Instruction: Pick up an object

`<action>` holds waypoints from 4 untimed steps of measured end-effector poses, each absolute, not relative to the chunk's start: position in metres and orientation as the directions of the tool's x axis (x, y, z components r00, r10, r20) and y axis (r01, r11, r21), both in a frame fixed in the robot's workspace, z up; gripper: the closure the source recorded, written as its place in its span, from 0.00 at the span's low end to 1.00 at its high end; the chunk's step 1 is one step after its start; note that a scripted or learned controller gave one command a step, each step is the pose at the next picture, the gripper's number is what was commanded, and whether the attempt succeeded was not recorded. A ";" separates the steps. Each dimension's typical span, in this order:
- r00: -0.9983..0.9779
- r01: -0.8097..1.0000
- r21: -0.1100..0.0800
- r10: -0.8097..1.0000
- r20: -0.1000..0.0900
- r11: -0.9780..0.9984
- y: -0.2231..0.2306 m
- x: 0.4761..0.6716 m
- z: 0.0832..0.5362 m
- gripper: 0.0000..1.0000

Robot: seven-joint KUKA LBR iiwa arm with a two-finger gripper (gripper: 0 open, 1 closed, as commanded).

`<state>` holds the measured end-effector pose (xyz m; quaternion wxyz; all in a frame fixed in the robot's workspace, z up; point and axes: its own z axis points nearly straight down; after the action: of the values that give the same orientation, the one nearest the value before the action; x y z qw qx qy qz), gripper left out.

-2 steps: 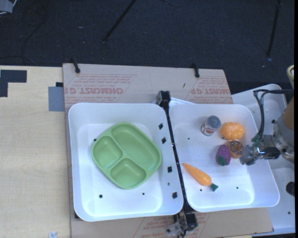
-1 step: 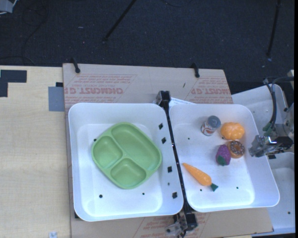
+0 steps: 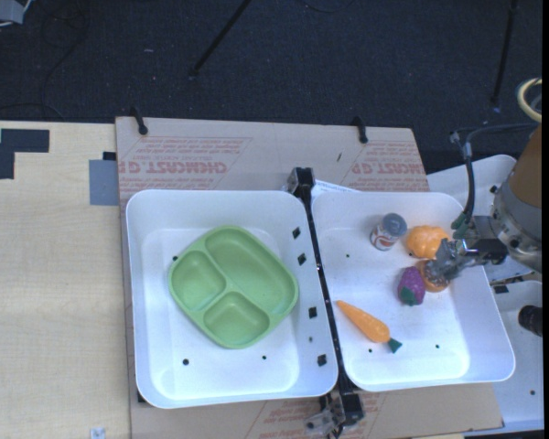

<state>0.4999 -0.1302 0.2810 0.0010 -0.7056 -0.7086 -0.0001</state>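
The right bin (image 3: 476, 355) holds a small can (image 3: 387, 230), an orange-yellow fruit (image 3: 426, 240), a purple fruit (image 3: 412, 284) and a toy carrot (image 3: 366, 322). My gripper (image 3: 444, 265) reaches in from the right and hangs low between the orange-yellow fruit and the purple fruit, close to both. A small orange-brown thing shows right at its tips; I cannot tell whether it is held.
The left bin (image 3: 156, 245) holds a green divided plate (image 3: 233, 286). A black divider (image 3: 313, 282) runs between the bins. Cardboard (image 3: 256, 158) lies behind them, and a wooden bench top (image 3: 46, 291) spreads to the left.
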 end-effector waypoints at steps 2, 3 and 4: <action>-0.004 1.000 -0.003 1.000 0.001 0.004 -0.038 0.552 0.263 1.00; -0.003 1.000 -0.003 1.000 0.001 0.003 0.002 0.565 0.253 1.00; -0.003 1.000 -0.003 1.000 0.001 0.003 0.044 0.588 0.235 1.00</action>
<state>0.5881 0.0436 0.2353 0.0014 -0.7060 -0.7082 0.0009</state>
